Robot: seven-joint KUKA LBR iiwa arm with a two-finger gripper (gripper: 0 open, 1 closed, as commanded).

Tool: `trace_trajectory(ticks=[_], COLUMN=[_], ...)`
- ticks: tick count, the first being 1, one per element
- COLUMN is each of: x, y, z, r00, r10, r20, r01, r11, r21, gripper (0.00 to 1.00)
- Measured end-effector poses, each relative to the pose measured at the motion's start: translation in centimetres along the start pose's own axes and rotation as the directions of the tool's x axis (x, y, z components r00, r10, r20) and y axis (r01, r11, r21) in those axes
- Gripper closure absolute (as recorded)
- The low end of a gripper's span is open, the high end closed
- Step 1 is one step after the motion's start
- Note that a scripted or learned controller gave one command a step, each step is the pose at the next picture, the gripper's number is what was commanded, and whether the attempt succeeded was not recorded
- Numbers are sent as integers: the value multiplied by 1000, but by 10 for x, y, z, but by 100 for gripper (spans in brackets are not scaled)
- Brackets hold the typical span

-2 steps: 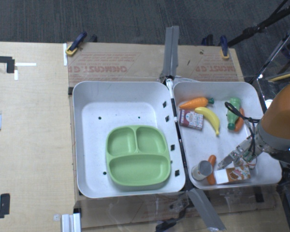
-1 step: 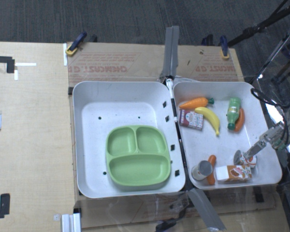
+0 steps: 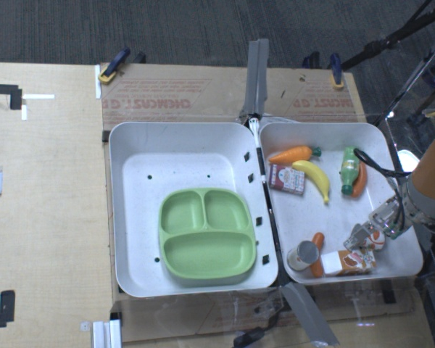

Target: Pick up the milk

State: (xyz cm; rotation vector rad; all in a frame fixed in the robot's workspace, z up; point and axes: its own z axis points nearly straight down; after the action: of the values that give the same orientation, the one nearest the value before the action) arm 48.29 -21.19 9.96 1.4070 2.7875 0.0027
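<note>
- White right bin (image 3: 391, 140) holds the milk (image 3: 349, 262), lying flat near its front wall.
- Gripper (image 3: 373, 235) hovers just above the milk; its grip cannot be told.

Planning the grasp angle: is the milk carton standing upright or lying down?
Lying down: the milk carton rests on its side along the right bin's near wall, long face up.

Arm (image 3: 428, 187) reaching in from the right, wrist angled down-left, jaws low, tips blurred
</note>
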Motion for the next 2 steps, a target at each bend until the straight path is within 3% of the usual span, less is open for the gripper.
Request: trace_trajectory(ticks=[1,2], x=[-6,-24], y=[-9,25], z=[-30,-31], r00=[996,989], r10=[-87,-149], r20=[-14,-15], r01=[87,150], r11=[996,989], r21=[7,6], gripper=[0,0])
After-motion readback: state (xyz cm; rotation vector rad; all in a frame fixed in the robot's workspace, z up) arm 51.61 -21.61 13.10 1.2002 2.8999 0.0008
